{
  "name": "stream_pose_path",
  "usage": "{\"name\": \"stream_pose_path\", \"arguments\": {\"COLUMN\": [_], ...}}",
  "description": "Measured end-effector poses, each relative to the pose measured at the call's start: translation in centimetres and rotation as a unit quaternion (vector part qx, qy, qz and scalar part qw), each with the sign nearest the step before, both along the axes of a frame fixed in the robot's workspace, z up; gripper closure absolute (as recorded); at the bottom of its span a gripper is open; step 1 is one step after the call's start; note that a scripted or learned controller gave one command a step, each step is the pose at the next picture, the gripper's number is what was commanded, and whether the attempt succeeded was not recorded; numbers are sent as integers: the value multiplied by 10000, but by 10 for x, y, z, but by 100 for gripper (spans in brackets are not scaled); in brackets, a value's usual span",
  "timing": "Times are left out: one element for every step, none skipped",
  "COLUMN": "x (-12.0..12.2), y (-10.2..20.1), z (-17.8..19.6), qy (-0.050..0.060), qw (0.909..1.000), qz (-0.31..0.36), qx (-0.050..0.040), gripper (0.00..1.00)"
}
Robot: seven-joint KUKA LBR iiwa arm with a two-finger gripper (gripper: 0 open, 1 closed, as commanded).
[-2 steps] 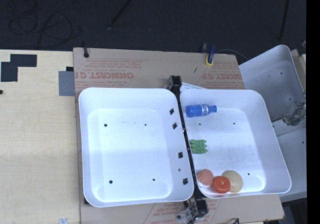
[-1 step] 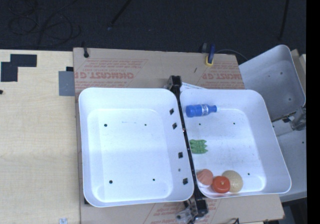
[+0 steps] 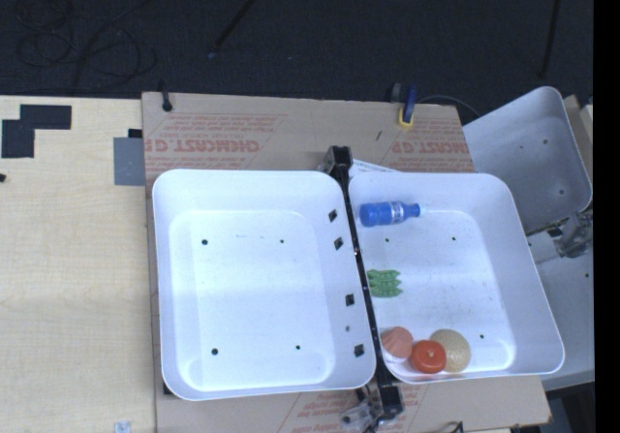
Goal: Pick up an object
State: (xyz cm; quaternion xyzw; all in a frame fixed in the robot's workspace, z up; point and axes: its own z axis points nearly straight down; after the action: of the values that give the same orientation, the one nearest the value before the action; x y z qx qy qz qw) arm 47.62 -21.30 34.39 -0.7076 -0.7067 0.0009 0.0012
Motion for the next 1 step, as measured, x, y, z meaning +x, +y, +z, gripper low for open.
{"name": "stream_pose_path", "arguments": {"x": [0], "y": [0], "z": [-6], "qy": [-3], "qw": [10000], "qz": [-4], "qx": [-1], "gripper": [100]}}
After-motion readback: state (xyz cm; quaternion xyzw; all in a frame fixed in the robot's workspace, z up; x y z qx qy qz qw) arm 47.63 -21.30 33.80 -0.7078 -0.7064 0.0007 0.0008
